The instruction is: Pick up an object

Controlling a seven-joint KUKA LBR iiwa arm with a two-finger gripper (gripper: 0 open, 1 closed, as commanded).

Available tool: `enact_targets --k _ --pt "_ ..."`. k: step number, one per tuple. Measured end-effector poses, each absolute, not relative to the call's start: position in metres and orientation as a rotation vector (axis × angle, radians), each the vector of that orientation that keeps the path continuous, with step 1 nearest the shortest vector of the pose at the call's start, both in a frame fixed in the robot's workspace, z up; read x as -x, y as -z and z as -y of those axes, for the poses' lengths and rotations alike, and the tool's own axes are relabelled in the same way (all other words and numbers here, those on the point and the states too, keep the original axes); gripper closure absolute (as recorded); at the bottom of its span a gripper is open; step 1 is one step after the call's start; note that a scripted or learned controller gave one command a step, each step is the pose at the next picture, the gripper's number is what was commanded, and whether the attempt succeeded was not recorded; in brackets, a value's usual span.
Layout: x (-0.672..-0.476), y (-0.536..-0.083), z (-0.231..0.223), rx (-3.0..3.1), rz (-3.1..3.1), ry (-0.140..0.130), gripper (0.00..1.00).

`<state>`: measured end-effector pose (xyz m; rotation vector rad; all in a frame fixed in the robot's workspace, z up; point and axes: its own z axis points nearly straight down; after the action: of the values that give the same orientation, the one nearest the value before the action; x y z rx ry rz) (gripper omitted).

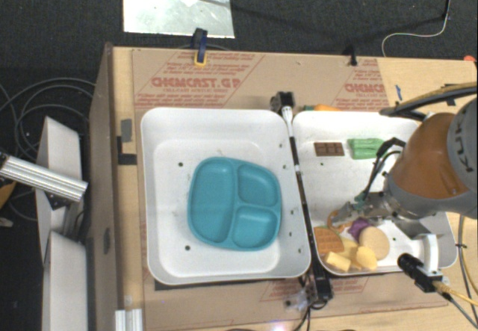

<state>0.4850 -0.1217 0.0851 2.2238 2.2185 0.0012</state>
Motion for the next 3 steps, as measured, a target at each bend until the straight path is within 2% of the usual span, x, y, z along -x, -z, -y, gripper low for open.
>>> enact_targets --k 1,2,3 --pt "-0.579 -0.118 0.177 -2.206 -2.217 -0.007 0.0" --pt "-0.651 -0.104 0.155 -2.22 -2.234 0.006 0.0" --pt "-0.659 -0.088 0.103 -2.255 -2.227 0.042 0.0"
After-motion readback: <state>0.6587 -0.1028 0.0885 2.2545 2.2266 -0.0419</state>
